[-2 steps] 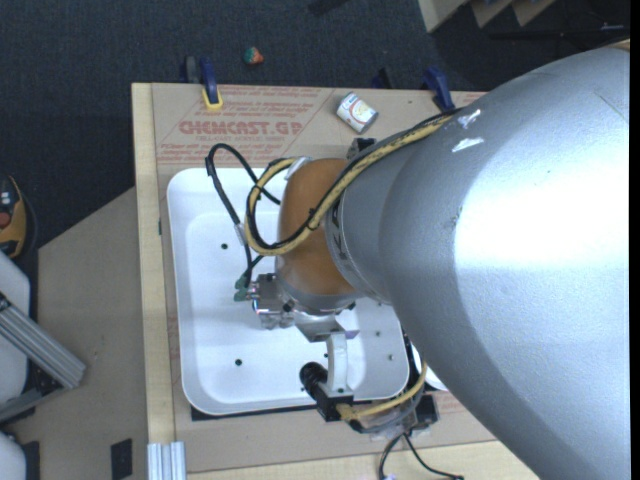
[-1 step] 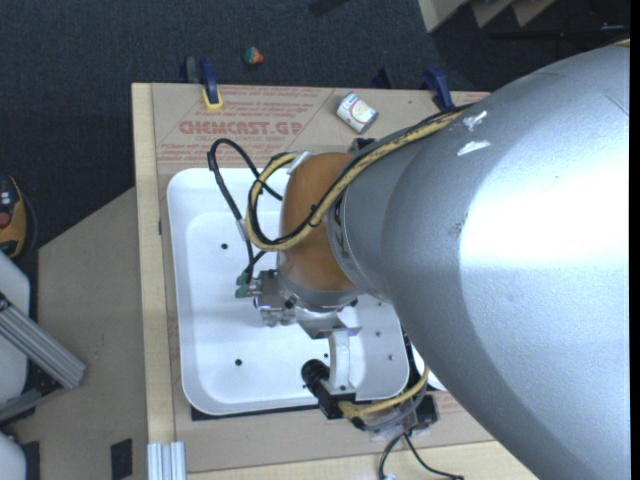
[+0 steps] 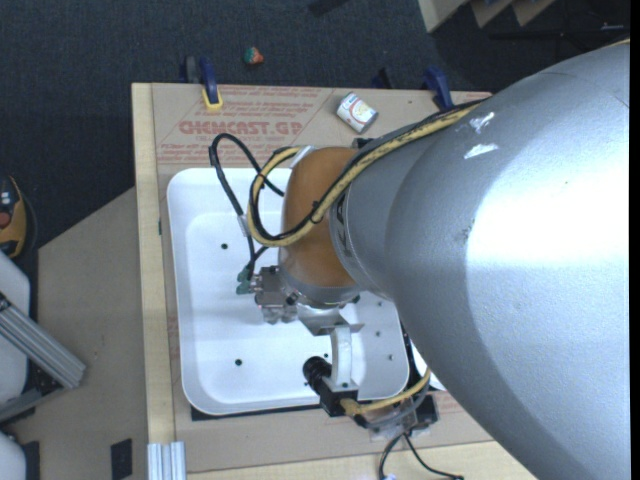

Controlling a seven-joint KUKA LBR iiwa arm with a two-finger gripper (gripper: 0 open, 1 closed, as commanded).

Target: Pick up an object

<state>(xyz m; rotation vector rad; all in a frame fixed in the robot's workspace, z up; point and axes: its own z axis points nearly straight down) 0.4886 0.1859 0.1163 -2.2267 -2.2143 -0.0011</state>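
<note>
My gripper (image 3: 263, 296) hangs low over the middle of the left white bin (image 3: 200, 298), below the orange wrist band (image 3: 315, 218). A small green bit (image 3: 243, 286) shows at the gripper's left edge; I cannot tell if it is an object or part of the tool. The large grey arm (image 3: 500, 268) hides the right bin and whatever lies under the wrist.
A small white box (image 3: 355, 113) lies on the bench behind the bins. Blue clamps (image 3: 210, 76) hold the board's far edge. Black and yellow cables (image 3: 250, 198) loop left of the wrist. A small orange-green item (image 3: 254, 56) sits on the dark floor beyond.
</note>
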